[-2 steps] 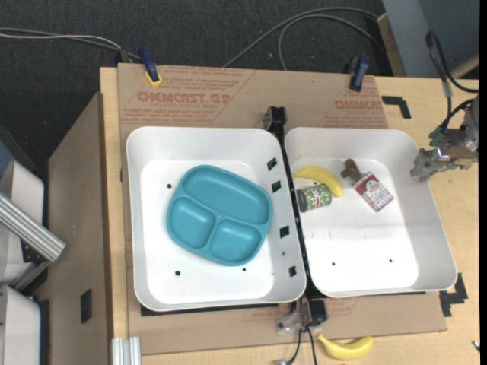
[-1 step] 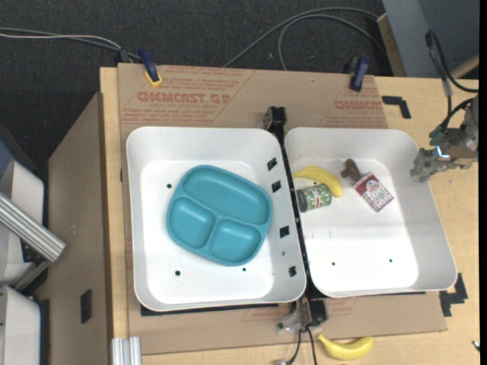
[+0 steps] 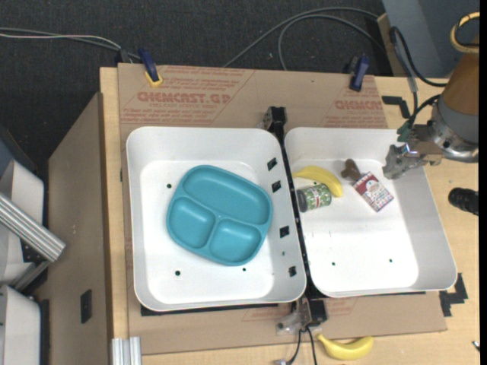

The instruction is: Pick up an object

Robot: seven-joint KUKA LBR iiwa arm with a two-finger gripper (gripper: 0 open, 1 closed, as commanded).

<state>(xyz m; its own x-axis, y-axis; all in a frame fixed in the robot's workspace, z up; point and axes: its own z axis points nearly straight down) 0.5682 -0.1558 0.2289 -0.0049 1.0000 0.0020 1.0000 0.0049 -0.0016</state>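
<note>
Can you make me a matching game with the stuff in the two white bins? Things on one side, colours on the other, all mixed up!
Things:
1. divided plate
2. banana
3. can
4. small packet

Colours:
A. yellow
B. red and white
C. teal blue
D. green label

Right pairs: 1-C, 2-A, 3-D, 4-B.

The divided plate lies in the left bin; the banana, can and small packet lie in the right bin.
</note>
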